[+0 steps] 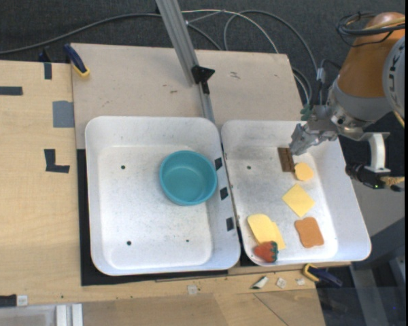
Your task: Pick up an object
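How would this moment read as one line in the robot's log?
gripper: above right bin, near brown block | grasp: none seen | left bin: blue bowl

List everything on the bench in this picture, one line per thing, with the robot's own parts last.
left bin: 1, white, left half of the bench
right bin: 1, white, beside the left bin
bowl: 1, teal, in the left bin, toward its right side
brown block: 1, dark brown, upper part of the right bin
small round piece: 1, yellow-orange, just below-right of the brown block
flat square piece: 1, pale yellow, middle of the right bin
orange block: 1, lower right of the right bin
yellow piece: 1, lower left of the right bin
red item: 1, red with green, bottom edge of the right bin
arm: 1, grey and orange, from the right
tool: 1, grey, above the brown block
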Robot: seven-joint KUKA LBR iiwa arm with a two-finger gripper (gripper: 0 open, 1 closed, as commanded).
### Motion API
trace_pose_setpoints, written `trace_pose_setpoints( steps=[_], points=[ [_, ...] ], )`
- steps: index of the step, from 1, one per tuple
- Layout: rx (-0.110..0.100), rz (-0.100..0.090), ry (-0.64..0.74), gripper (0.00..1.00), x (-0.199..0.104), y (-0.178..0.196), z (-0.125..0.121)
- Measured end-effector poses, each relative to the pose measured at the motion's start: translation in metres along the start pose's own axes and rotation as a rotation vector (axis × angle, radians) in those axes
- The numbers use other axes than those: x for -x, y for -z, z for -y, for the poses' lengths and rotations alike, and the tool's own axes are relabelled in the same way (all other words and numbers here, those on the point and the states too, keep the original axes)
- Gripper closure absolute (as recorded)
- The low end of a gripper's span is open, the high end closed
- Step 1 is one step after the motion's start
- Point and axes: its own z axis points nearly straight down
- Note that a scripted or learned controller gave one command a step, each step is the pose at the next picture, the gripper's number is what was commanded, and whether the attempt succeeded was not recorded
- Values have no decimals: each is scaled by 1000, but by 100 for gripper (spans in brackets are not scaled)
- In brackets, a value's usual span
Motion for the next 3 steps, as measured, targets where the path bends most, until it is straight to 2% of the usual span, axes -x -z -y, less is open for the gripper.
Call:
trace_pose_setpoints(
  steps=[1,3],
  points=[
    [1,-1,1,100,-50,8,18],
    [0,0,2,100,-152,-8,34]
  ],
)
